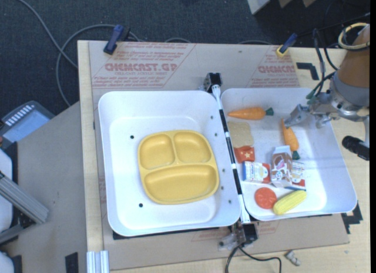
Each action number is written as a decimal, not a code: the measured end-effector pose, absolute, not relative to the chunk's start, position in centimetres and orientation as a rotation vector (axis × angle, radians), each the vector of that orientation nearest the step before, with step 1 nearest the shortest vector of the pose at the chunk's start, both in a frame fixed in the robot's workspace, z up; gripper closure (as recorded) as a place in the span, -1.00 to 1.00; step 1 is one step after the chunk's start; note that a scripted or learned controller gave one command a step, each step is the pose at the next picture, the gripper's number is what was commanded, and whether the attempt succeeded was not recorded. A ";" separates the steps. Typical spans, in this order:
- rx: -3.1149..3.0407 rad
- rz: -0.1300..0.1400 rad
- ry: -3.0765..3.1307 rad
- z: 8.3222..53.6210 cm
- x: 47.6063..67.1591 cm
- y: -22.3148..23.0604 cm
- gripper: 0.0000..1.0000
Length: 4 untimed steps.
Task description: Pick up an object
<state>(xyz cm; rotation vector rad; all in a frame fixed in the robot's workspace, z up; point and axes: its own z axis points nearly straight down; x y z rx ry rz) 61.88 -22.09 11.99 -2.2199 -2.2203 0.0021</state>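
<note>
The jaws [298,117] hung over the right bin [346,175], just beside the upper tip of a small carrot [289,136], and from where I stood I couldn't tell whether they were parted or closed. That carrot looked smooth, tapered and slippery, so I judged a pinch near its tip could squirt it sideways or catch only air. Below the carrot lay crinkly glossy packets [281,169], a flat red disc [265,196] and a knobbly yellow corn cob [290,201]; a longer carrot [247,113] sat to its upper left.
</note>
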 end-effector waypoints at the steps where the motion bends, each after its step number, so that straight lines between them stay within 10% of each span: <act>1: -2.219 0.001 -2.221 8.5 59.2 -16.7 -1.00; 2: -2.222 -0.001 -2.223 9.6 59.3 -16.8 1.00; 3: -2.211 0.014 -2.214 8.4 64.9 -10.4 1.00; 4: -2.219 -0.004 -2.224 18.6 60.3 -1.5 1.00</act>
